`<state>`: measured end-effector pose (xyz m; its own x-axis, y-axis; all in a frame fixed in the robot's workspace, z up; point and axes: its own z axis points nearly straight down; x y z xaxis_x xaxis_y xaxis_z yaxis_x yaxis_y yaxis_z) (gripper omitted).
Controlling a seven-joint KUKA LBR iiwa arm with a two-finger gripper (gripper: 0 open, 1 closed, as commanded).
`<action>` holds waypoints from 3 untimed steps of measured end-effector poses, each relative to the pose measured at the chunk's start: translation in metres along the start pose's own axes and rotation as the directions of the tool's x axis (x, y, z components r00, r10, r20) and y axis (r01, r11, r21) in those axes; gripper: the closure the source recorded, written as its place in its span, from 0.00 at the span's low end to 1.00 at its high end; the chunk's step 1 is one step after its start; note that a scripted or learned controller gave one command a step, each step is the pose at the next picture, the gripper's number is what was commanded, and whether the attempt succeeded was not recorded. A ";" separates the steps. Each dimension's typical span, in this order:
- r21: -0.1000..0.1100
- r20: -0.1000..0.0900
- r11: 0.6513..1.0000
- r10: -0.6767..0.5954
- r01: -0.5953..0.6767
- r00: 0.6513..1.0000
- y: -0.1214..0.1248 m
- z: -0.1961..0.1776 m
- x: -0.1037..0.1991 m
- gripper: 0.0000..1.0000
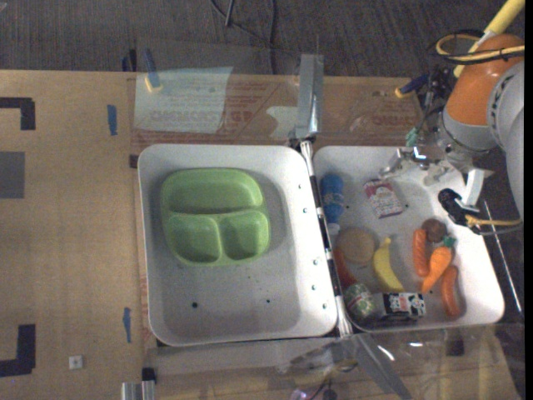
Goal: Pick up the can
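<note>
gripper [419,158] sits at the 1 o'clock corner of the right bin [491,298], hanging off the grey arm [491,98] with its orange band; can't tell how it is set, too cluttered there. nothing seen in its grasp. just at its 8 o'clock, a small white and red carton [383,197] lies flat on the bin floor. the can [360,300] is well apart from the gripper, down at the bin's 7 o'clock corner, on its side against the left wall, touching a black and white box [404,304] at its 3 o'clock. between: blue bottle [332,197] along the left wall, tan round cookie [357,245], banana [386,265], carrots [437,265] toward 4 o'clock. left bin [166,307] holds a green divided tray [215,215] in its upper half.
</note>
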<state>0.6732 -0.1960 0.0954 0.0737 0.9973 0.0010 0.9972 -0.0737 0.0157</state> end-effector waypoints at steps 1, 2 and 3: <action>-0.007 0.002 1.000 -0.005 0.005 1.000 0.003 -0.013 0.003 1.00; -0.007 0.001 1.000 -0.005 0.005 1.000 0.003 -0.013 0.003 0.00; 0.016 0.001 1.000 -0.012 0.012 1.000 -0.008 0.010 0.031 0.00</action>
<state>0.6673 -0.1647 0.0856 0.0619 0.9981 -0.0002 0.9981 -0.0619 -0.0005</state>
